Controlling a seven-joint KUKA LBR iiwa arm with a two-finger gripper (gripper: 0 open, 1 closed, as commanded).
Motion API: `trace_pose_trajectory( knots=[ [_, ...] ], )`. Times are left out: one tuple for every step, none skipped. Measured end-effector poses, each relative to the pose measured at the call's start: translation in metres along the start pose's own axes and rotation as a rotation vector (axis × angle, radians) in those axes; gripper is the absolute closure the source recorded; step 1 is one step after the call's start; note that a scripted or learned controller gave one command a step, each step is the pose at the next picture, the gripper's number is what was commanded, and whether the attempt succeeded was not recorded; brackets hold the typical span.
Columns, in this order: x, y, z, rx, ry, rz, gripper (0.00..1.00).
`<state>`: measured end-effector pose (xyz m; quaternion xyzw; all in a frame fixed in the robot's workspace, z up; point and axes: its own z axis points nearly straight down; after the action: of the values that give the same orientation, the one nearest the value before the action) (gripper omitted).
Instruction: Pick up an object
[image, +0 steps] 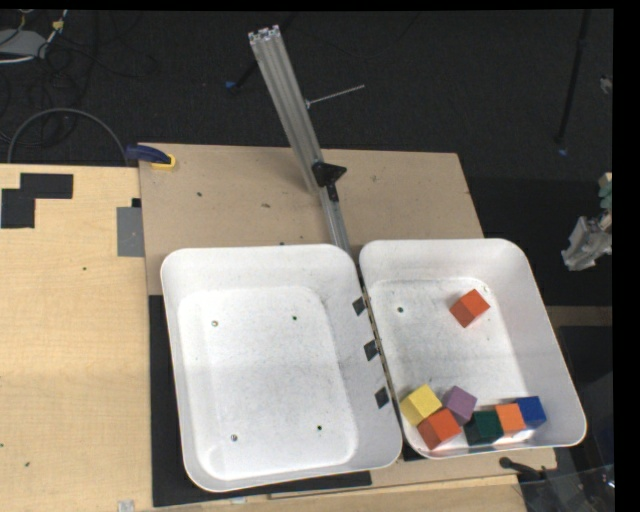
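Bench seen from above at a slant, bearing two shallow white bins side by side. All the blocks lie in the right bin (530, 290). A lone orange block (469, 307) sits by itself toward that bin's far side, well apart from the rest. Along the near edge a cluster of blocks is packed together: a yellow block (421, 403), a purple block (460, 402) just beside it, a red-orange block (438, 428) in front of those two, then a dark green block (484, 427), a second orange block (511, 416) and a blue block (531, 411) running toward the near right corner. Several of these touch their neighbours. The left bin (200, 270) lies beside the right one, joined along a seam with small black clips. A slanted metal rail (293, 110) rises from behind the bins. As for progress, the task looks not yet begun: every block rests on the bin floor and none is lifted. The whole pick is left to do, namely reaching over a block, closing on it and raising it. At the right edge a pale, blurred shape (586, 243) hangs outside the right bin, possibly part of the arm; it is too indistinct to say, so whether the gripper is spread or closed, or has hold of anything, cannot be told.
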<state>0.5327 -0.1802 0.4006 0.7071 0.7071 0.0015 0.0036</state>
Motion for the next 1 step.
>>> trace_pose_trajectory(
  knots=[
    [0.0805,0.0083,0.0732,0.015,0.007,-0.008,1.0]
  ],
)
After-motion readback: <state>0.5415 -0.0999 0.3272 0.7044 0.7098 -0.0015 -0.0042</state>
